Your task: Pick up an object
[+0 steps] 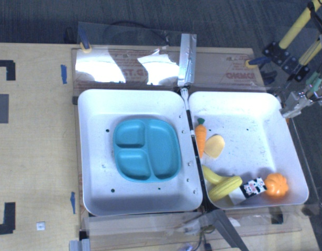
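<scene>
Gripper (302, 99) hovers at the right bin's (244, 104) upper right rim; its state cannot be told. Toy carrot (201, 138), banana (221, 184) and orange pumpkin (276, 184) lie well apart from it, lower left.

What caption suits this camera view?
Blue divided plate in left bin; toy carrot, banana and pumpkin in right bin.

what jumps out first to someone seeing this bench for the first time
The blue tray stands out most, lying in the middle of the left bin. Next come the toys bunched in the right bin: a carrot against its left wall, and a banana and an orange pumpkin along the near edge.
</scene>
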Robot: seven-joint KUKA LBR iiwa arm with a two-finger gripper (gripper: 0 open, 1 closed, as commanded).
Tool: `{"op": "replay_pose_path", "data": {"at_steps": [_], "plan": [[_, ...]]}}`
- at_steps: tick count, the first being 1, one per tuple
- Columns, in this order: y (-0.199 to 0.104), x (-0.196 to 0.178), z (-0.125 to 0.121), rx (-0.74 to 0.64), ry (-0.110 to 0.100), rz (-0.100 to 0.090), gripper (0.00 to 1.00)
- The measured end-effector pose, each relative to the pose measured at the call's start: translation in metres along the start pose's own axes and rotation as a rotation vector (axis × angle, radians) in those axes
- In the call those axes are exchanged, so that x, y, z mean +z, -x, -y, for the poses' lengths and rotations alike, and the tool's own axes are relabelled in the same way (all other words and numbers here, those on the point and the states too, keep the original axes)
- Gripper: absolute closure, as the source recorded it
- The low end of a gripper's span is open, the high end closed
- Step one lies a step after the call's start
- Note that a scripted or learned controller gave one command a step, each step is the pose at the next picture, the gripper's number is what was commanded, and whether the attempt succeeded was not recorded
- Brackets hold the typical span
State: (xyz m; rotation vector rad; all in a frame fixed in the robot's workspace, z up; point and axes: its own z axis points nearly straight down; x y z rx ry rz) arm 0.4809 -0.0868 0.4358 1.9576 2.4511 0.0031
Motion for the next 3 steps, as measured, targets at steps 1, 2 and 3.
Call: {"op": "replay_pose_path", "data": {"at_steps": [1,2,3], "plan": [[-0.068,0.06,-0.014,-0.057,-0.006,-0.003,1.0],[-0.033,0.089,-0.076,-0.022,-0.004,-0.001,1.0],[-0.03,0.085,-0.062,-0.009,-0.004,-0.003,1.0]]}}
